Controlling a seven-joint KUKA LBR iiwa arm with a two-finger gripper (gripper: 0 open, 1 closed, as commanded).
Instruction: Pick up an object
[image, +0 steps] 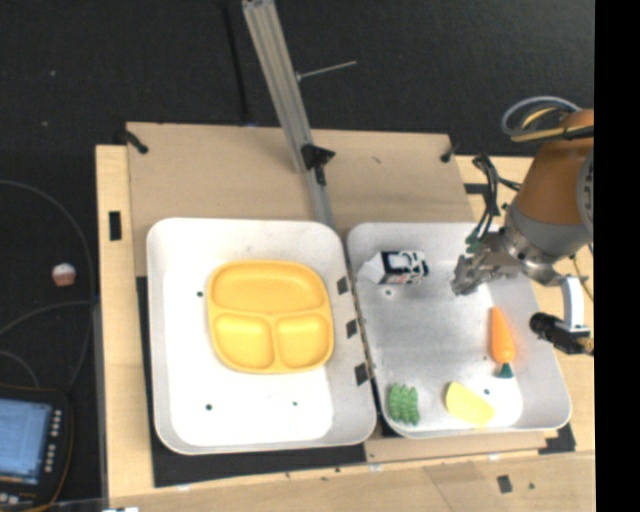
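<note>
The right bin (440, 345) holds a small black and white object (403, 266) near its back left, an orange carrot (501, 338) at its right side, a yellow lemon-like piece (468, 404) at the front, and a green piece (403, 402) at the front left. My gripper (470, 276) hangs over the back right part of this bin, pointing down and left. It is to the right of the black and white object and up-left of the carrot. Nothing shows between its fingers.
The left bin (180, 400) carries a yellow three-compartment plate (270, 315). A slanted metal pole (290, 110) rises from between the bins at the back. The orange-banded arm (550, 190) enters from the right over the bench edge.
</note>
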